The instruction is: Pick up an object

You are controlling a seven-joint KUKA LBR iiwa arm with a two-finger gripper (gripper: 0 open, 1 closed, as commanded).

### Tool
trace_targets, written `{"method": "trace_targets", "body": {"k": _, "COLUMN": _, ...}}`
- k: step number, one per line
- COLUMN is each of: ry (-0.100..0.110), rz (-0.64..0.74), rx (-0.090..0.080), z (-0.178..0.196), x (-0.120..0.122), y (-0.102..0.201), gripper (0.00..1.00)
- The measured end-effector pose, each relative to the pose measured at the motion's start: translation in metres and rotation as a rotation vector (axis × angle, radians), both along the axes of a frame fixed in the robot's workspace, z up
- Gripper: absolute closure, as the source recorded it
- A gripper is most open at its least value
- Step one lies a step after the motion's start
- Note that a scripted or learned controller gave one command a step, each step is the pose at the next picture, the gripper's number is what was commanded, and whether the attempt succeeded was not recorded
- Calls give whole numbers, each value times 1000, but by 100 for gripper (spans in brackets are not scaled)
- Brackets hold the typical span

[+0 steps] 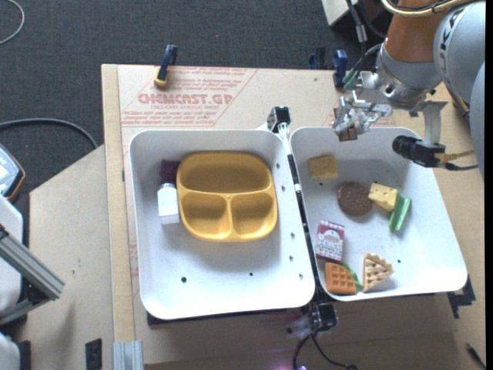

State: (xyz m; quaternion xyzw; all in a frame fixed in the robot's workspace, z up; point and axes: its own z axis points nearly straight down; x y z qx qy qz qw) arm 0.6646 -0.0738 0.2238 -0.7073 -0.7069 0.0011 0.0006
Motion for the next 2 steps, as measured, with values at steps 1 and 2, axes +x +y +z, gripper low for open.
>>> {"method": "trace_targets", "body": {"k": 1, "ry": -6, "rz": 1, "rx": -1, "z": 9, "x": 3, "y": 3, "gripper": 100}}
{"method": "trace_targets", "body": {"k": 2, "ry": 0, "rz": 0, "rx": 0, "z": 7, "x": -6, "y": 4, "gripper": 100}}
